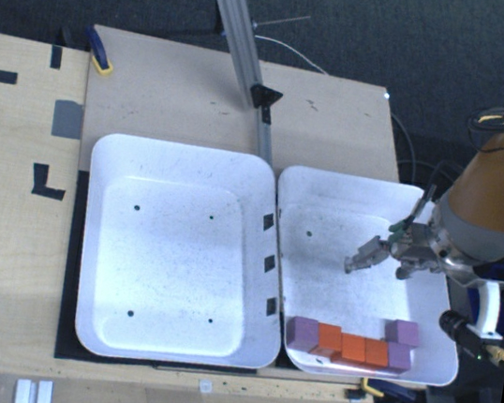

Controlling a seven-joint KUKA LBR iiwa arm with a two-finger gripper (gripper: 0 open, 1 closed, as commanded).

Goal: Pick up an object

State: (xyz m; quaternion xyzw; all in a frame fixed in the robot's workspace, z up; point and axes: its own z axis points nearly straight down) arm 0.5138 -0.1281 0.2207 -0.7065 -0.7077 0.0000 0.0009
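A row of blocks lies along the front wall of the right bin [347,201]: a purple block [303,331], orange blocks [352,346] and two stacked purple blocks [400,343] at the right end. My gripper [377,265] hovers over the middle right of this bin, behind the blocks and apart from them. Its fingers are spread open, and nothing is between them. One finger [362,257] points left and downward.
The left bin [182,166] sits beside the right one, with black clips on the shared rim. A slanted metal pole [243,47] stands behind the bins. The arm's orange band [495,192] is at the right edge.
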